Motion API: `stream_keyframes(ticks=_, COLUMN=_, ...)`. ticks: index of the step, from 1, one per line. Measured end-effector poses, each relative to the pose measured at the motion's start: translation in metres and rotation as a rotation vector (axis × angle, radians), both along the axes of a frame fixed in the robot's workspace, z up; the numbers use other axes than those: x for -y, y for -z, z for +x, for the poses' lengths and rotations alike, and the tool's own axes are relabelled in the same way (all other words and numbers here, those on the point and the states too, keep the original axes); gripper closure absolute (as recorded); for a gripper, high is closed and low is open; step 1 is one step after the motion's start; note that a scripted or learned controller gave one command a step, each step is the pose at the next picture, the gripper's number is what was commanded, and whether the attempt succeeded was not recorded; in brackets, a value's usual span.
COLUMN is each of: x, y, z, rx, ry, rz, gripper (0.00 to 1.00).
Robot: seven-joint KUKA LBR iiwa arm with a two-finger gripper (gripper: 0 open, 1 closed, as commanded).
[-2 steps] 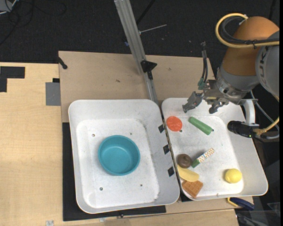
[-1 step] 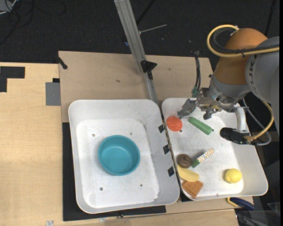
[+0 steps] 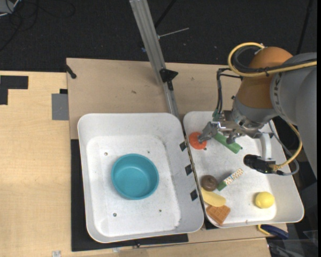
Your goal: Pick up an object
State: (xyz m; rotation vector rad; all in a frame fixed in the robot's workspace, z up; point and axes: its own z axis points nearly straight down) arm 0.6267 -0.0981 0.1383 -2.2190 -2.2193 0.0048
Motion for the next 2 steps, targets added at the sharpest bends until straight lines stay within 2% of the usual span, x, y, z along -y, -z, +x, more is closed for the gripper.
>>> stream_keyframes(ticks=1, x=-0.001, y=0.048, z=0.0, rx=0.002, ry=0.0, rz=0.0, gripper=0.0)
stream_keyframes(ticks=2, x=0.0, y=0.037, z=0.0, rx=0.004, ry=0.001, rz=0.0, gripper=1.0)
